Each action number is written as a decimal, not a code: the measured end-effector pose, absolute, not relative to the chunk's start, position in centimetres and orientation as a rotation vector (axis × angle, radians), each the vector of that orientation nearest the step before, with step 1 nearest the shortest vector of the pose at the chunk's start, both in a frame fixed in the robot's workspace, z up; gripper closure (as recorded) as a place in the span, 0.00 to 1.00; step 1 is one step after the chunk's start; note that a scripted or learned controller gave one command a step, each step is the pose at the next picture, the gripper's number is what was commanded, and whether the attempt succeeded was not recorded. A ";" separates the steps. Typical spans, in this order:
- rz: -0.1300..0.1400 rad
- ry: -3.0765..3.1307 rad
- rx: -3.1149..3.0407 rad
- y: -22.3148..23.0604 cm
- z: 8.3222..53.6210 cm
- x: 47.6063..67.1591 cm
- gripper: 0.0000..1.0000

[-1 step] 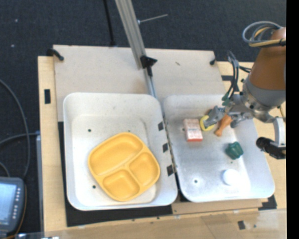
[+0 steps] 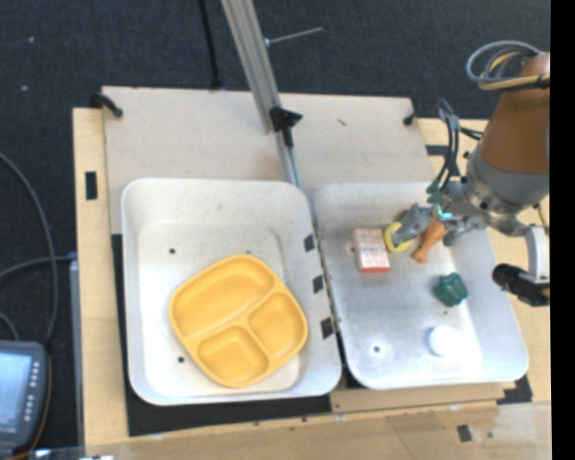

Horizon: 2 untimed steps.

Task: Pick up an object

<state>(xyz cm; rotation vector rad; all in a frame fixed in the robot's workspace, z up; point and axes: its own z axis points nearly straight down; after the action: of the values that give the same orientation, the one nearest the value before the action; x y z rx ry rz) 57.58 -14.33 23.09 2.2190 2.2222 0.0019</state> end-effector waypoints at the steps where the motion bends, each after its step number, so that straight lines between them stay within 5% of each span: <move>1: -0.006 2.221 2.224 -15.3 18.4 57.3 0.00; 2: -0.007 2.222 2.225 -16.1 12.3 56.9 0.00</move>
<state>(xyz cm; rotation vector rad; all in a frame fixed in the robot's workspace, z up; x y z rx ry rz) 56.89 -16.12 12.32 2.2251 2.2219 -0.0070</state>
